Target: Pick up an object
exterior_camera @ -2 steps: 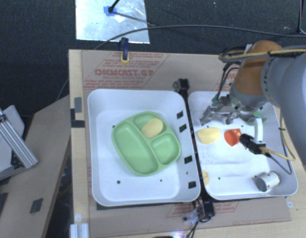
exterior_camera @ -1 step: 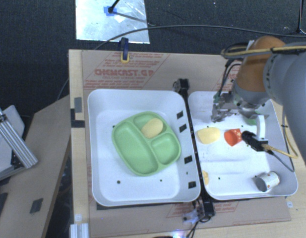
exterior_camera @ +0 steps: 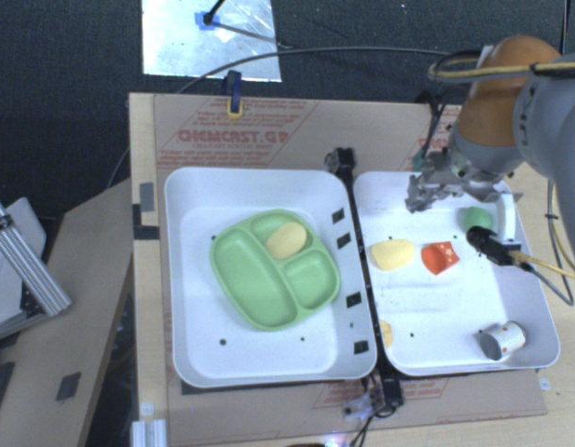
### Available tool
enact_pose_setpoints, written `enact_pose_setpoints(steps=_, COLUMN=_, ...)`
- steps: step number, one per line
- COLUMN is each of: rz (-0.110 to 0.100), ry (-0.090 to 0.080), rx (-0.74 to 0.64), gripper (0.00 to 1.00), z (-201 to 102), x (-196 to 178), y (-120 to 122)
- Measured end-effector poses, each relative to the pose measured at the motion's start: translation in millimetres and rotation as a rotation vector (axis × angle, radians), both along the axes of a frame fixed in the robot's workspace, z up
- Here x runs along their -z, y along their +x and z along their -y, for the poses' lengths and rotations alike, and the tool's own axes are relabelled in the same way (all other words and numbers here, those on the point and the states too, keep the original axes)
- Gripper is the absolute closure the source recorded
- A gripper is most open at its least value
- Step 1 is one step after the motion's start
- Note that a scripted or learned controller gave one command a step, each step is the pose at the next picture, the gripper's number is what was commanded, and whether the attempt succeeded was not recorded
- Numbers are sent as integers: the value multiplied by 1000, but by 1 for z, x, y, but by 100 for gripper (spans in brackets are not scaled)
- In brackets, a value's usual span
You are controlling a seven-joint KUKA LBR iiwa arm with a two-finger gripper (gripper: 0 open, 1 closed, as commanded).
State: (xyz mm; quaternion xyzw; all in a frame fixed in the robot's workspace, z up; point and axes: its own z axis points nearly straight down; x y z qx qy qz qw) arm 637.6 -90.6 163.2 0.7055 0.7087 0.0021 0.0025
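Claw (exterior_camera: 429, 192) hangs over my right bin's (exterior_camera: 455, 352) far edge; how far open, I cannot tell. Nearest, the pale yellow rounded lump (exterior_camera: 392, 254) mid-bin looks light, smooth, maybe slippery; I'd pinch across its short width.

Grey arm (exterior_camera: 539, 91) reaching in from the right, orange band above wrist, jaws hanging low, grip unclear.

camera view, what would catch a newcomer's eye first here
The green divided plate in the left bin stands out first, with a pale yellow piece lying in one of its compartments. Next comes the grey arm with its orange band, reaching over the right bin, where a yellow piece and a red piece lie side by side.
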Motion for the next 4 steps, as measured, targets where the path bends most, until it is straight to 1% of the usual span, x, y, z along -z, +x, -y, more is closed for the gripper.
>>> enact_pose_setpoints(steps=1, rz=1, ry=-1, rx=3, gripper=100, z=9, x=-57, y=-4)
enact_pose_setpoints(steps=2, rz=1, ry=0, rx=0, gripper=100, z=9, x=-108, y=-2)
enact_pose_setpoints(steps=3, rz=-7, ry=2, rx=-4, gripper=100, z=-42, x=-92, y=-15)
enact_pose_setpoints(steps=4, rz=-6, ry=2, rx=-5, gripper=100, z=-88, x=-96, y=-35)
